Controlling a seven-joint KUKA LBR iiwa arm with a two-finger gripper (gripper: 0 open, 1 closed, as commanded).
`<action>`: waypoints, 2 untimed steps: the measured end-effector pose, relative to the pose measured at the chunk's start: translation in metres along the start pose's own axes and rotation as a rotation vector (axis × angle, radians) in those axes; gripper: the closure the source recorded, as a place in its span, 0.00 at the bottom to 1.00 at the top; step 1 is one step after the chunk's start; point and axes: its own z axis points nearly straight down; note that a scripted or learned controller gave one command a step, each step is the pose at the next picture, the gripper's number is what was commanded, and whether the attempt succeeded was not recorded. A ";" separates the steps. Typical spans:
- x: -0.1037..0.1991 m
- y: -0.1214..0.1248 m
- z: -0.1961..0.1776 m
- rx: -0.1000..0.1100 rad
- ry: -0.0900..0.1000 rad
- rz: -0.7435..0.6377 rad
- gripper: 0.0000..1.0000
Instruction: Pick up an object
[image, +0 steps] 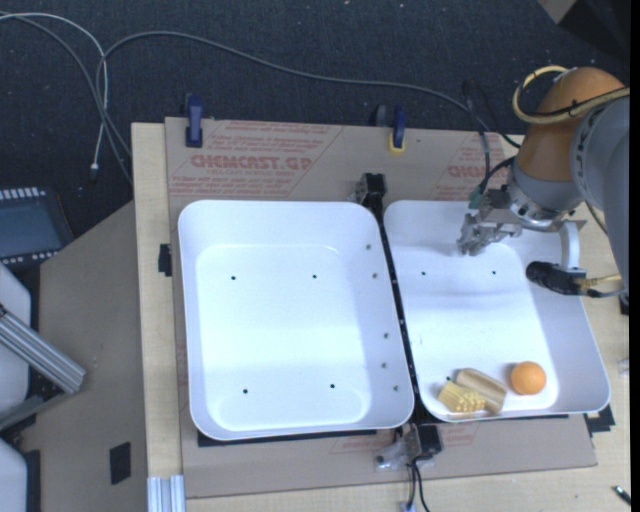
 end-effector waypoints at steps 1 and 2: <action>-0.008 0.002 -0.047 -0.002 0.000 0.001 1.00; -0.016 0.009 -0.098 -0.003 -0.001 0.001 1.00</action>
